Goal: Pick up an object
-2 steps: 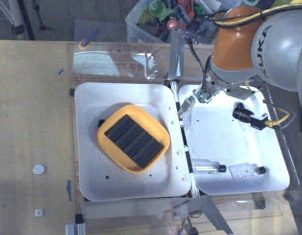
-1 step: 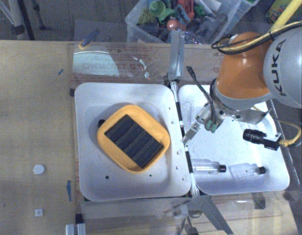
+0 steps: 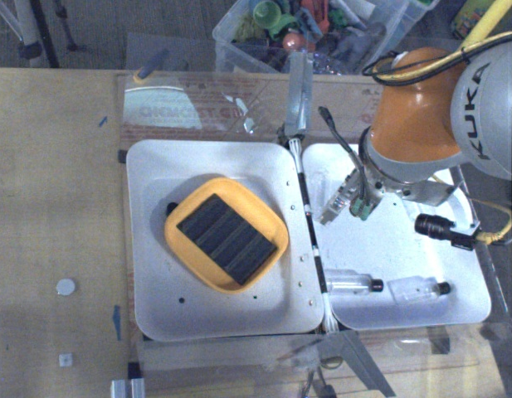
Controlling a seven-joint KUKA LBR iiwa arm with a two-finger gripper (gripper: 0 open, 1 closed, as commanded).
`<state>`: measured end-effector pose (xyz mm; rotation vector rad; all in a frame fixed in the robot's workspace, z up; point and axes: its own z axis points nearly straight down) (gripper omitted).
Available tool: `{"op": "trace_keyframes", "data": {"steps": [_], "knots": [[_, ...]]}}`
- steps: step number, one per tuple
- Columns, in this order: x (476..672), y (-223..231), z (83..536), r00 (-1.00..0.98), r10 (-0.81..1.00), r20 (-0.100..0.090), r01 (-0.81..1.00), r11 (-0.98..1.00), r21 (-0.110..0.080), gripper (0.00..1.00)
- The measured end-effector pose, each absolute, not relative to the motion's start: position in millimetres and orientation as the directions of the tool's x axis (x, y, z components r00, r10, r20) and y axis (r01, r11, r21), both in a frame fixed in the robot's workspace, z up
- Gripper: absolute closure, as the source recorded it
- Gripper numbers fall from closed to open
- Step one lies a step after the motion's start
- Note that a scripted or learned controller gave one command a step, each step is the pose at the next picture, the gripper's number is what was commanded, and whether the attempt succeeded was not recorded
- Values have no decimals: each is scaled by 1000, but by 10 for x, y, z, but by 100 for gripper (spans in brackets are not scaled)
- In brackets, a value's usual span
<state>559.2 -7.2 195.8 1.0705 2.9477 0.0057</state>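
arm: grey with orange band, upper right of frame | gripper [image 3: 348,203]: over upper left part of right bin [image 3: 475,305], fingers apart, nothing between them | right bin: two clear syringes, one [image 3: 353,285] near its lower left edge, other [image 3: 417,288] just beside | left bin [image 3: 148,222]: yellow solar lamp [image 3: 226,234], dark panel up, centre

Tray [image 3: 226,237] in left bin [image 3: 148,288]; two tubes [image 3: 353,285] (side by side) in right bin [image 3: 471,305].
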Motion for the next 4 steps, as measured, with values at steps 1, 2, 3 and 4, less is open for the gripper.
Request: {"op": "trace_keyframes", "data": {"steps": [1,2,3,4], "knots": [[6007,-390,2598,-666,746,-5,746,666,4,100],[5532,-209,2608,-510,860,1,860,510,-1,100],[5396,-646,2816,-54,999,-3,999,55,4,100],[5110,-639,2856,476,879,-2,879,-476,-3,100]]}}
